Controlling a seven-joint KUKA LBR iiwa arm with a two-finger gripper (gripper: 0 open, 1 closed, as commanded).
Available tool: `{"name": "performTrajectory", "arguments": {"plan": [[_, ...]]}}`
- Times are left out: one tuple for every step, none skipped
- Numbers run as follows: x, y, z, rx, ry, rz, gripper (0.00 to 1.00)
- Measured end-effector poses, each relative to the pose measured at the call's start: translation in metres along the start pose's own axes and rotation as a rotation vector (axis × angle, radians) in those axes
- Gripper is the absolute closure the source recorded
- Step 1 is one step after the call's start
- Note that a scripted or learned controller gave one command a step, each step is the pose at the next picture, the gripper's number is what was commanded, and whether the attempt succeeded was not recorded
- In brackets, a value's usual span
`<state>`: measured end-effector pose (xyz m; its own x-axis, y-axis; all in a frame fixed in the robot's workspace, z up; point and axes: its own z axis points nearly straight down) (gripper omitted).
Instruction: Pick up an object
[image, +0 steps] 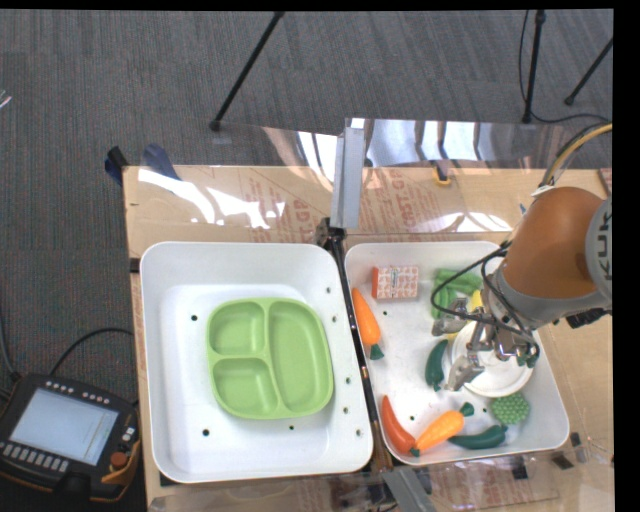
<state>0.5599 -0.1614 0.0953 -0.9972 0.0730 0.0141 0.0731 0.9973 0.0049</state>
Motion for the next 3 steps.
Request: {"name": "performTrajectory", "arguments": {"plan": [[-0.005, 0.003, -0.017, 0.002, -0.014, -0.008, 1.0], [-0.068, -0.014, 0.005, 0.003, -0.018, 0.18, 1.0], [-0.067, -0.013, 0.006, 0.002, -0.016, 0.178, 0.0]]}}
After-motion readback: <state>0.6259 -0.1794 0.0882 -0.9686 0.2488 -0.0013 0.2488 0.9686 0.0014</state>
